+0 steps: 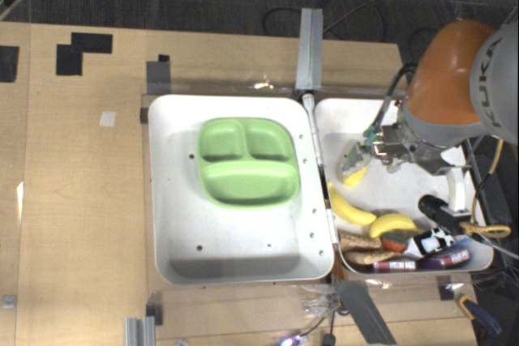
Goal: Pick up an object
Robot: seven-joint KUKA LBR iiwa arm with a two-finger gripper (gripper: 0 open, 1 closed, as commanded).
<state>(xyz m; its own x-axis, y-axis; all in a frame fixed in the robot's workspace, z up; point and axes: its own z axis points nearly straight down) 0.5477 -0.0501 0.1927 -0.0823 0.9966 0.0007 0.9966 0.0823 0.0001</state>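
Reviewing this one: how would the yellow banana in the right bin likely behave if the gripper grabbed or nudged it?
The banana looks curved and smooth, so it may pivot or slip from a narrow pinch. It lies crowded against other items along the right bin's lower edge, so a push would probably jostle them. Probably light.

tray [246,160] in left bin [170,198] | bananas [369,216] in right bin [340,121]

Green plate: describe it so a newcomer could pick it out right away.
Find the two white bins side by side and take the left bin. The green plate lies near its middle: pale green, rounded, split into three compartments, and apart from the bananas cluttering the right bin.
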